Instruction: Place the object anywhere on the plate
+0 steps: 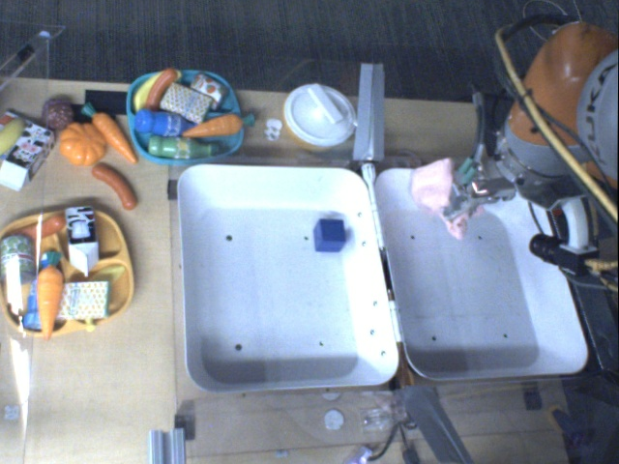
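**Robot arm over the right bin with a pink object at its gripper**

The arm (566,75) enters from the right, and much of it is cut off by the frame edge; only the orange band, a grey wrist section and looping cables show. Its wrist leans down and to the left, over the upper left part of the right bin (503,346). The gripper (462,193) is small and partly hidden by its own metal housing. A soft pink object (433,184) sits right at the fingertips and seems pinched there, raised above the bin floor, though the contact itself is hard to make out.

There are two white bins side by side. The left bin (251,346) holds one blue cube (330,233), lying a little right of its centre.

On the wooden bench to the left lie two trays of toy food: a yellow tray (116,293), partly cut off at the left edge, and a blue bowl (232,143) behind the left bin. Their contents overlap too much to count. Loose beside them are a toy pumpkin (79,143), a carrot (118,136) and a sausage (116,186).

One round white lidded dish (320,114) stands behind the bins, near the seam between them.
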Controlling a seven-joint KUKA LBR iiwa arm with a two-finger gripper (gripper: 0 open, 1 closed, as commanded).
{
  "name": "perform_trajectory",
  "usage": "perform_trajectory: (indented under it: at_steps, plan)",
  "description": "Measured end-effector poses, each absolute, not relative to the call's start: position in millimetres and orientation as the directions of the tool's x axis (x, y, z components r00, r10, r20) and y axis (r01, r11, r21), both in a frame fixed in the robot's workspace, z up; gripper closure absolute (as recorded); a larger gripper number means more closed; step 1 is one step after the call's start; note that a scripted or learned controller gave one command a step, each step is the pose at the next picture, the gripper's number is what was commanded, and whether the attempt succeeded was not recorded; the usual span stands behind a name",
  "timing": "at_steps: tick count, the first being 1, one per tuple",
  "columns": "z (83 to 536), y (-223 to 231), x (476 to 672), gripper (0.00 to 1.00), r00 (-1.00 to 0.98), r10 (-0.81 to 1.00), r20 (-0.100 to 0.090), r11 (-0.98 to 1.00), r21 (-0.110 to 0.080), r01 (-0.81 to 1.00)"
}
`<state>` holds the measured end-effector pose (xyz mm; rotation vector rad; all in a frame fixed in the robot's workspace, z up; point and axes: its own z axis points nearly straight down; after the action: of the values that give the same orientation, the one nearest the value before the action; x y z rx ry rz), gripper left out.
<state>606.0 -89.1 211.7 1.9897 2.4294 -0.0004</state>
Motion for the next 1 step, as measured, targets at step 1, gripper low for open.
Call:
perform_trajectory:
  at_steps: [1]
  plan:
    - [224.1, -87.5, 607.4, 1.00, -0.205, 0.979, -0.001, 0.205, 0.002, 0.979]
